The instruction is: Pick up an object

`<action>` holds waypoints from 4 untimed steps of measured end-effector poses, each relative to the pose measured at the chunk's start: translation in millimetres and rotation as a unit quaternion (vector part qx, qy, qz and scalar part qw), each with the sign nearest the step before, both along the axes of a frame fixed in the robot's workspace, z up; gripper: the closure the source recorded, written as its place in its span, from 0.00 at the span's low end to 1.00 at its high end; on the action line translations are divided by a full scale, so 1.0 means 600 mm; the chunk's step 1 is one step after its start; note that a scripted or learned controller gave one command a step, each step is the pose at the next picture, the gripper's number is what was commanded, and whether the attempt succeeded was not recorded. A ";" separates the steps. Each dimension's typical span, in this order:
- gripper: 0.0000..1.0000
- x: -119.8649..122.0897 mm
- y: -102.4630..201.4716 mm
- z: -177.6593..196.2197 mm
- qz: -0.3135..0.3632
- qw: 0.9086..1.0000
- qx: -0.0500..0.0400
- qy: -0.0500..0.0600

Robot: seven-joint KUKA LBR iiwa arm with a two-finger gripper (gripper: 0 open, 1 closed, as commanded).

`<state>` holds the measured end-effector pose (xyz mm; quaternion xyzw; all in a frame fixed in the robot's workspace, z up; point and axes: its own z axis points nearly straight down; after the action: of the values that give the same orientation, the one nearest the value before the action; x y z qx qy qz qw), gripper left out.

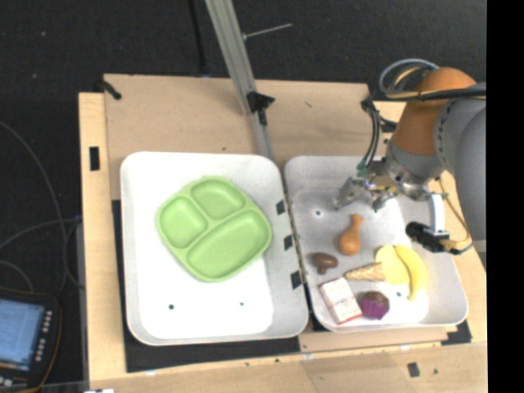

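From my console I judge the pick as barely begun: nothing is lifted, and every object lies on a bin floor. The gripper [366, 191] hangs over the upper part of the right bin [307, 178], right of centre in the frame, and I read its fingers as spread apart with nothing between them, though the metalwork there is small and cluttered. Just below it lies the closest candidate, an orange-brown pear-shaped piece [352, 235], apart from the fingertips. What is left, as I see it, is the whole job: descend, close on something, and raise it. As for the containers, the right bin holds all the loose items, gathered in its lower half: a small dark brown lump [324, 261] near the left wall, a cone-shaped piece [366, 273] beside a yellow banana [412, 270], a red-and-white box [341, 300] by the lower rim, and a purple round thing [374, 304] touching or just beside that box. The left bin [147, 301], in the centre-left of the frame, carries a green divided plate [214, 228] with three compartments, and I can see nothing lying in them.
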<state>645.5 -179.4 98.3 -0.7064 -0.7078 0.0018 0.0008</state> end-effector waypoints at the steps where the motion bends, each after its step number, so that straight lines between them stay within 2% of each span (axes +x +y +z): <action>1: 1.00 0.004 -0.002 0.025 0.001 1.000 -0.002 -0.004; 2: 1.00 0.009 -0.001 0.134 0.001 1.000 -0.001 -0.006; 3: 1.00 0.010 0.010 0.215 0.001 1.000 0.000 -0.005; 4: 1.00 0.011 0.008 0.266 0.001 1.000 0.000 -0.004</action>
<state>652.2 -174.8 258.0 -0.7056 -0.7086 -0.0012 -0.0026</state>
